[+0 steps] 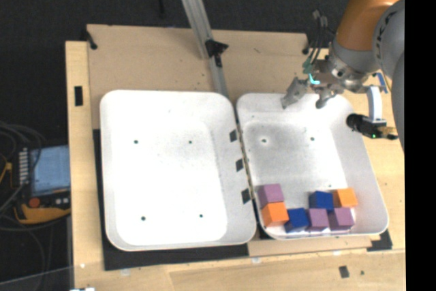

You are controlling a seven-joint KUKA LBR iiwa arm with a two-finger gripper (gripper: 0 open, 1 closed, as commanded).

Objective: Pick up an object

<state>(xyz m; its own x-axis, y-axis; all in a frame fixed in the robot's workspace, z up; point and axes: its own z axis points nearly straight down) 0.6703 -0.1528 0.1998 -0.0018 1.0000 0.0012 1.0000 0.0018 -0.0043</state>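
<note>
Pincer point(306, 98) over far edge of rt bin point(293, 146), metal fingers spread, nothing betw them; matte cubes point(306, 209) (purple, orange, blue) clustered at near end, well apart from pincer

Purple, orange, blue cubes point(308, 210), clustered, right bin's near edge point(327, 234)

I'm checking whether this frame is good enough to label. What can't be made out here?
- Gripper: too small and blurred to judge its finger spacing.
- Arm: cut off by the camera view's right edge.
- Blocks in the right bin: packed together, so any touching or stacking is unclear.
</note>
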